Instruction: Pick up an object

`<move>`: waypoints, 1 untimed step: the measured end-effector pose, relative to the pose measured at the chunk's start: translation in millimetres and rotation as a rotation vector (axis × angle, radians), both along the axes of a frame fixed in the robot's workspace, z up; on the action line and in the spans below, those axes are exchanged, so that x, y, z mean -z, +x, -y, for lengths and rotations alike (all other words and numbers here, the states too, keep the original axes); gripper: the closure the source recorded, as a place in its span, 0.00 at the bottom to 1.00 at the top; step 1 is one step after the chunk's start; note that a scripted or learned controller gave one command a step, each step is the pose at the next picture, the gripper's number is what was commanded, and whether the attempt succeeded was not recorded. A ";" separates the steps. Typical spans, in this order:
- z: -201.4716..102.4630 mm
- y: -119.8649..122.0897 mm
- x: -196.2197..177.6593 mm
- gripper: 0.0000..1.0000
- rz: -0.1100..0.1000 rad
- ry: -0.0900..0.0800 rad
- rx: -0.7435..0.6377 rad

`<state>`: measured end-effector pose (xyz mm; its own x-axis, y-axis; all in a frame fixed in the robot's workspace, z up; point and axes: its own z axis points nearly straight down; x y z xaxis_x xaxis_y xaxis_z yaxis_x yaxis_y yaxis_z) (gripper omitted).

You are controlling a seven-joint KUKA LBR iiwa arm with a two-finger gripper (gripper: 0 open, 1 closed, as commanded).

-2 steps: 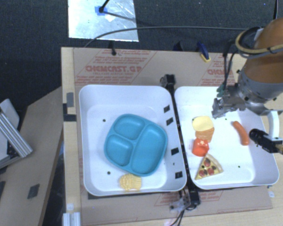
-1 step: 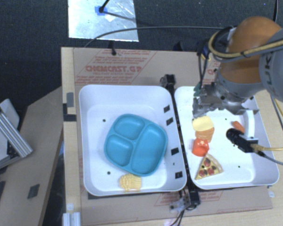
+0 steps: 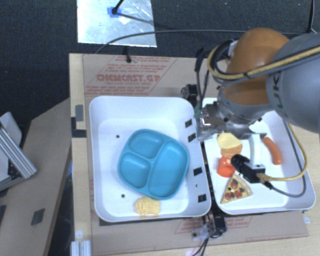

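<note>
The bench (image 3: 48,143) stood pale against a dark floor, with a printed board (image 3: 130,73) under two white bins and one sheet of foil (image 3: 114,15) lying beyond them. I placed everything from the gripper (image 3: 216,124), which hung under the arm (image 3: 288,84) at the near-left corner of the right bin (image 3: 304,196), just beside the wall shared with the left bin (image 3: 96,143).

Well left of the gripper and a little lower lay one blue plate (image 3: 153,163), flat on the floor of the left bin. One corn (image 3: 147,206) lay lower-left of the gripper, beyond the plate and against the front wall.

Just below the gripper, almost touching it, sat one yellow piece (image 3: 229,141). I judged that to be the nearest thing to take, needing only a short move down the view. One red piece (image 3: 225,167) sat lower again on the same line, touching or nearly touching the yellow one. One pizza slice (image 3: 236,190) lay lowest, its point aimed toward the gripper. To the gripper's right and slightly lower lay one sausage (image 3: 272,149), its long axis slanting from upper left to lower right.

That made six things: two left, four right. The wrist hid the gripper's tips, so I could not tell whether it was apart or together, and I saw nothing held.
</note>
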<state>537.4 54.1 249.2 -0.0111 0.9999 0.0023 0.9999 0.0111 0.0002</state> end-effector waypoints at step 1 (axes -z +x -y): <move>-50.7 8.5 12.3 1.00 0.001 0.000 0.001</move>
